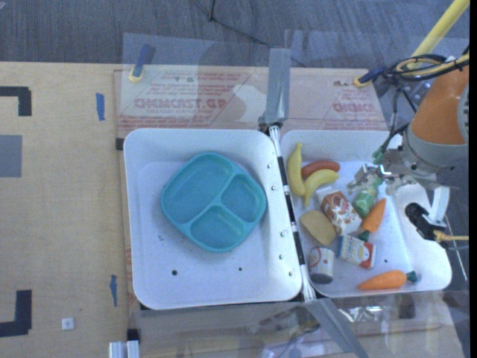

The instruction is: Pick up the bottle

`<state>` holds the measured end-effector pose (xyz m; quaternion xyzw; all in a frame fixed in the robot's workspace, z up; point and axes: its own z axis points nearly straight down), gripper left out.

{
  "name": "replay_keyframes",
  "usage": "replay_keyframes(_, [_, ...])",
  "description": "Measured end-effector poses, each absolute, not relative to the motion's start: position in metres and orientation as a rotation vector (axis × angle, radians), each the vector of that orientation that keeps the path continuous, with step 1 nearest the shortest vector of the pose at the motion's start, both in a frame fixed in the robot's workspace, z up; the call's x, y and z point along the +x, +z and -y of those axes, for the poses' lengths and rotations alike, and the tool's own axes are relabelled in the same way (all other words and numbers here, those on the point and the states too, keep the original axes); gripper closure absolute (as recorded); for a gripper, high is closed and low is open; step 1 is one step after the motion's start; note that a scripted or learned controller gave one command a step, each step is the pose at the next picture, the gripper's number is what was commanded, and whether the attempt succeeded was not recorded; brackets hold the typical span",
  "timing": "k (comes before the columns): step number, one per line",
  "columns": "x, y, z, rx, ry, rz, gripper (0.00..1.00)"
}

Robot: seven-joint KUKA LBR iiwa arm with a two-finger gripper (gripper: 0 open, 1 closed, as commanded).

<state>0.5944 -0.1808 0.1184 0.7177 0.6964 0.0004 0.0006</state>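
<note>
In the right bin [432, 271], a small green bottle with a pale label [364, 200] lies among toy food, beside an orange carrot [375, 216]. My gripper [370, 177] hangs low over the bin, right above the bottle's upper end, and its metal parts overlap the bottle's top. The grey arm with its orange band [440, 118] comes in from the right edge. From this slant I cannot make out whether the bottle is gripped.
Around the bottle lie two bananas [307, 176], a red sausage [320, 166], a red and white pouch [339, 209], a small carton [355, 250], a short can [322, 263] and a second carrot [384, 280]. The left bin [149, 274] holds a teal divided plate [214, 211].
</note>
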Motion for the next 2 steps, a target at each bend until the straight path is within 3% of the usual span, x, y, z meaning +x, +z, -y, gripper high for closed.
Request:
replay_keyframes(1, [0.649, 0.211, 0.197, 1.913, 0.002, -2.485, 0.00])
replay_keyframes(2, [0.618, 0.087, 0.187, 1.950, 0.005, -2.454, 0.00])
